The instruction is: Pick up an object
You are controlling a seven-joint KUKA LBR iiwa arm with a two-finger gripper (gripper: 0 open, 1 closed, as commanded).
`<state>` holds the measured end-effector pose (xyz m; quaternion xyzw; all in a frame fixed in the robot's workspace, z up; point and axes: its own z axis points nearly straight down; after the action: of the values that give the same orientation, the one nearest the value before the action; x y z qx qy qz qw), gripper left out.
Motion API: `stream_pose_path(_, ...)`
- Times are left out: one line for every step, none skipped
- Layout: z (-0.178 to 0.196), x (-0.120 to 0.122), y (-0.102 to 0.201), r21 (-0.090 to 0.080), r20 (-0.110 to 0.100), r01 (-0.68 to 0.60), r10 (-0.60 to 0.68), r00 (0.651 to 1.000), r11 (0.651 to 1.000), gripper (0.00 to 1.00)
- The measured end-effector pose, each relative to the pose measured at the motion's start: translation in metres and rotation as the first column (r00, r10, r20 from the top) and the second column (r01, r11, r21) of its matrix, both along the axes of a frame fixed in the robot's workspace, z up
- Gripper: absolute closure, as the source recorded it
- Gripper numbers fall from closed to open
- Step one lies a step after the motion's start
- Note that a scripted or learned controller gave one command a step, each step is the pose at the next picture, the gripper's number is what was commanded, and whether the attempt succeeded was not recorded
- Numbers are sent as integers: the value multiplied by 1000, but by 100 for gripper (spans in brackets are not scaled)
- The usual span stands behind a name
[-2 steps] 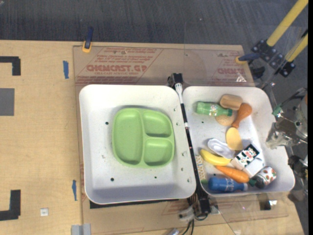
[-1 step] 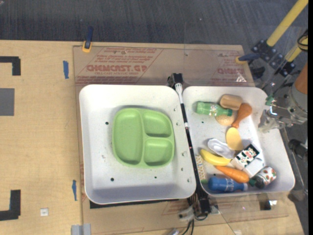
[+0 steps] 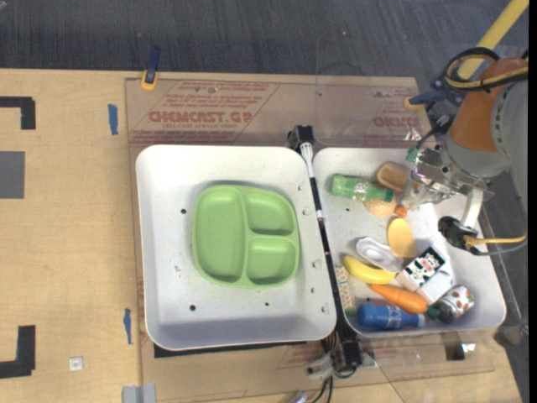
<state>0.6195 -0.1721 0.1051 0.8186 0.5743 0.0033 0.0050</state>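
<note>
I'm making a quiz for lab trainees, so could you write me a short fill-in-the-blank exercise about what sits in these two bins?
1. The green divided plate lies in the ____ bin of the camera view.
2. The plate has ____ compartments.
3. The carrot lies between the blue bottle and the ____.
4. The gripper hangs over the ____ bin.

Missing words: left; three; banana; right

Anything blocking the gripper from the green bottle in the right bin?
Nothing visible stands between them. The gripper hangs over the right bin, and the green bottle lies open beside it, flanked by a brown item and an orange piece.
</note>
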Motion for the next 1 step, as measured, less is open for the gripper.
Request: stream_pose_path(-13, -84, 20, -1, 3, 231, -231, 973, 973, 100)
